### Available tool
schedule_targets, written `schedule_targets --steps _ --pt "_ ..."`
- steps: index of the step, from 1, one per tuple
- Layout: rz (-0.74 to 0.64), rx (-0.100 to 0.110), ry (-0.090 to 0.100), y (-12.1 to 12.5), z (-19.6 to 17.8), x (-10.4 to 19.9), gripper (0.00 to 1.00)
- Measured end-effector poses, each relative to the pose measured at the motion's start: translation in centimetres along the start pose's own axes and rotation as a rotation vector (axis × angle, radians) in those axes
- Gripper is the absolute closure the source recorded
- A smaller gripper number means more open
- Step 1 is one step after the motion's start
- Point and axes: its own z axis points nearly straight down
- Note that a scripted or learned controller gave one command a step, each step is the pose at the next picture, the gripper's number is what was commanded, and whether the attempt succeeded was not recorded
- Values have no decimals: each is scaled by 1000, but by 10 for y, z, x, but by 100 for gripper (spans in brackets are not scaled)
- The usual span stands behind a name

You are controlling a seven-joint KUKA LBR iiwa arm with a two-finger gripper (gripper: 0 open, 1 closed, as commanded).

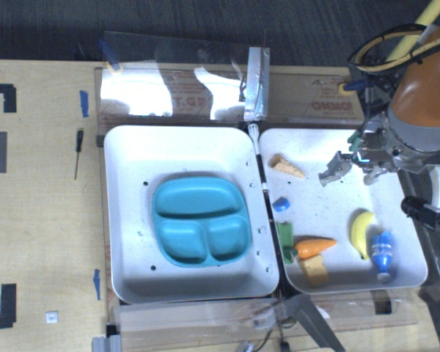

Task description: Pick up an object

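Over the right bin (319, 141) I see my gripper (342, 165) hovering with jaws apart, gripping nothing, well above the banana (361, 232) and carrot (314, 247).

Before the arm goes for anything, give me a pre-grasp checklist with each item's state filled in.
1. End effector over the right bin: ok.
2. End effector free of any object: ok.
3. Objects present in that bin, such as the banana, carrot and blue bottle: ok.
4. End effector lined up above an object: not ok, bare floor lies beneath.
5. Banana clear of the blue bottle: not ok, they lie against each other.
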Motion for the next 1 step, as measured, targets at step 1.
schedule_targets --steps 1 --pt "-79 3 -1 -42 48 -55 0"
